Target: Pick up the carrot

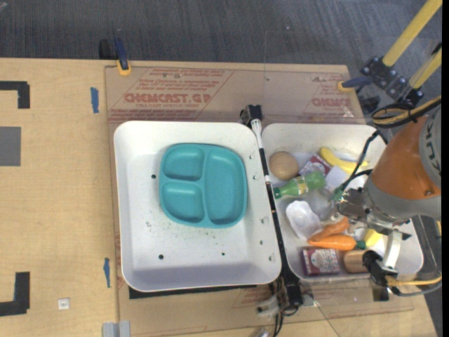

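The carrot (pixel 332 242) lies in the right bin (pixel 414 258), near its front half, long axis roughly left-right in the camera view with a slight tilt. Using the carrot as the reference: the gripper (pixel 365 220) is just beside it to the upper right, under the orange wrist band, close over the carrot's right end. A white cup (pixel 303 218) sits just behind-left of the carrot, and a dark red packet (pixel 320 260) lies just in front of it. Gripper state: cannot tell (the wrist hides it). My read: the next move needs a short shift left towards the carrot's middle, closing across the short axis.
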Controlling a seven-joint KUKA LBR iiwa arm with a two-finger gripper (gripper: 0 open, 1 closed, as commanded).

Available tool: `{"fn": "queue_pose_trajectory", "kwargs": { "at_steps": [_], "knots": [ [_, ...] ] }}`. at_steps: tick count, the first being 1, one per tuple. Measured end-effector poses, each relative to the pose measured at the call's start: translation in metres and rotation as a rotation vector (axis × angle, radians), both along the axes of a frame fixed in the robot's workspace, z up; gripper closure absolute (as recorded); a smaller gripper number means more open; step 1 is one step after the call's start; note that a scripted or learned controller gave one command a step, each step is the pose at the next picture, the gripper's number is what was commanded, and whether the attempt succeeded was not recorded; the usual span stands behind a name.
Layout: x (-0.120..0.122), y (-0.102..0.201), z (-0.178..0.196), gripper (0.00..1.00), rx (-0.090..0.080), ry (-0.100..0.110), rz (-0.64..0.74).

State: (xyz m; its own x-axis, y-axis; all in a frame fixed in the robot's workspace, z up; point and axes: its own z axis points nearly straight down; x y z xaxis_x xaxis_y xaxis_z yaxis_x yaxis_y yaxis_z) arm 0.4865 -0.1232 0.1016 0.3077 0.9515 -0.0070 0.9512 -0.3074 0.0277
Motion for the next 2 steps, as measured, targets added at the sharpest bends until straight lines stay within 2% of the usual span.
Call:
{"fn": "queue_pose_trajectory", "kwargs": {
  "at_steps": [1,2],
  "knots": [
    [0.0,0.0,-0.001,0.0,0.001,0.002,0.0],
    [-0.003,0.007,-0.011,0.0,0.004,0.014,0.364]
  ]
}}
